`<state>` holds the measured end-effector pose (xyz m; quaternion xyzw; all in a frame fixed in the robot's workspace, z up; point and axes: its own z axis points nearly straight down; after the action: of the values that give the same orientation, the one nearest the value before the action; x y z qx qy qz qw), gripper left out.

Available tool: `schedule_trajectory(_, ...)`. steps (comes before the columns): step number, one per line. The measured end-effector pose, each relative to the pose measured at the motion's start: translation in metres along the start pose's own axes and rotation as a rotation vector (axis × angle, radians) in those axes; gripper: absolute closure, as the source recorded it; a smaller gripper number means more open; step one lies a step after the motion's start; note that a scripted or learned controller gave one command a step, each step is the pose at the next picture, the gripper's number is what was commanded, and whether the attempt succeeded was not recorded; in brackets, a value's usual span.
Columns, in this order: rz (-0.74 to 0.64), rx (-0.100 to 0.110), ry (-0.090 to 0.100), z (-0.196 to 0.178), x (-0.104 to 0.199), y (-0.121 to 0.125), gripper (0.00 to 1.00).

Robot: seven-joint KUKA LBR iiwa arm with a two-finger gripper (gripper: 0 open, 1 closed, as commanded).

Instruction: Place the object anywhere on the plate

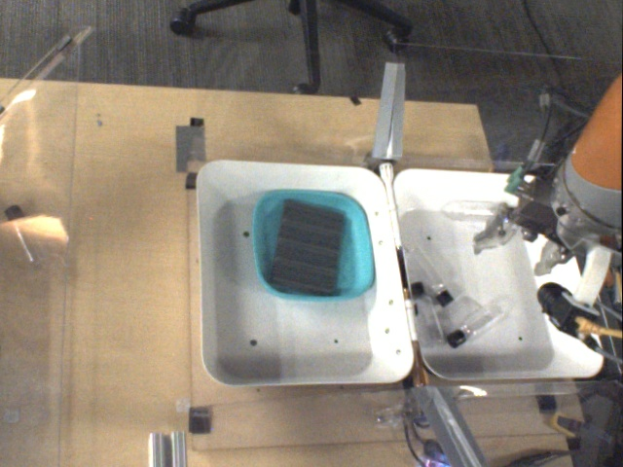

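Observation:
A teal plate (362, 261) lies in the left bin (224, 290). A dark grey ridged rectangular object (310, 247) rests flat on the plate, near its middle. My gripper (517, 245) hangs over the right bin (506, 353), toward its right side and well away from the plate. It is open, with nothing between its fingers. The arm's orange band (602, 139) sits above it at the right edge of the view.
The right bin holds a few clear items with black caps (465, 325) near its front, and another clear piece (467, 209) near its back. Dark cables (560, 305) hang beside the bin's right rim. A metal bar (390, 110) stands behind the seam between the bins.

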<state>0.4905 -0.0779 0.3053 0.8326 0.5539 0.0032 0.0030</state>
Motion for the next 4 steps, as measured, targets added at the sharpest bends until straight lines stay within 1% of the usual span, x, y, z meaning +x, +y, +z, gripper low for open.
schedule_trajectory(1, 0.199, -0.006, 0.001, -0.132, -0.015, 0.006, 0.00)
schedule_trajectory(2, 0.312, -0.003, -0.002, -0.131, -0.058, 0.024, 0.00)
schedule_trajectory(3, 0.415, -0.003, -0.002, -0.131, -0.092, 0.038, 0.00)
schedule_trajectory(4, 0.500, -0.003, -0.002, -0.131, -0.112, 0.046, 0.00)
